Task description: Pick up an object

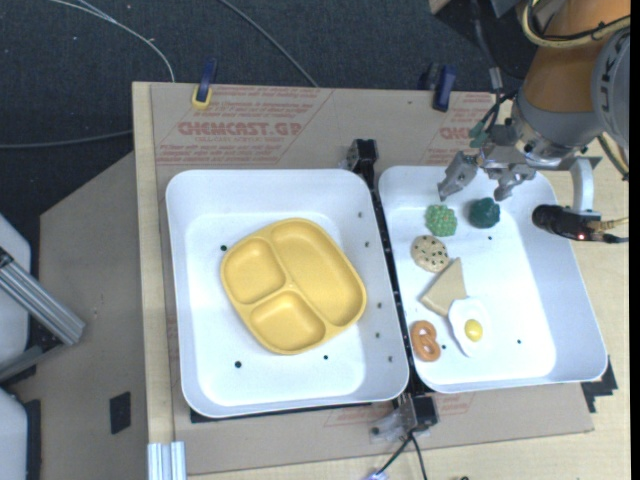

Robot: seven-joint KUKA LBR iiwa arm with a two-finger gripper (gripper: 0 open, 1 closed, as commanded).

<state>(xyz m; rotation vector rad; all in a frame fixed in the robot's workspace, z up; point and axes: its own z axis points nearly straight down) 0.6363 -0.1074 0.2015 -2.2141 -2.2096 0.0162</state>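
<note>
glossy yellow plastic plate (pixel 292 285); smooth white bins (pixel 190 268)

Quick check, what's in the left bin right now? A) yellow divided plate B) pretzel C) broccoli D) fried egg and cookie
A: the yellow divided plate lies alone in the left bin, while the toy foods, such as the fried egg and cookie, sit in the right bin.

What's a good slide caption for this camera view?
Open gripper hovers over toy food in the right bin, nearest two green pieces; a yellow divided plate fills the left bin.
</note>
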